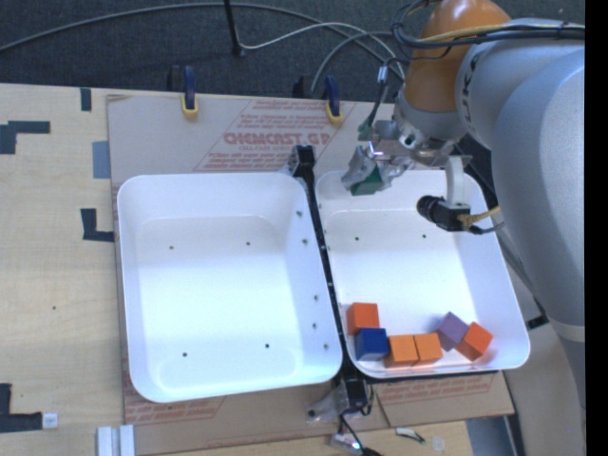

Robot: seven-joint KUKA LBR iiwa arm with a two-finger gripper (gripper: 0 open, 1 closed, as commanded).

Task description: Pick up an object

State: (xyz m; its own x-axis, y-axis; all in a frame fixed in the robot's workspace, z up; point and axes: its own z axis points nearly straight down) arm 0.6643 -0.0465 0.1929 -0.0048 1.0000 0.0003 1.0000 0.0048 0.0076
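at upper centre-right the gripper (366, 180) clenches a small green object (367, 186); seemingly lifted, next carry it clear.

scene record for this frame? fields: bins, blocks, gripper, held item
bins: left bin and right bin, white, side by side
blocks: orange block, blue block, two orange blocks, purple block, orange block, all along the right bin's near edge
gripper: gripper above the right bin's far left corner
held item: green object at the fingertips; grasp unclear
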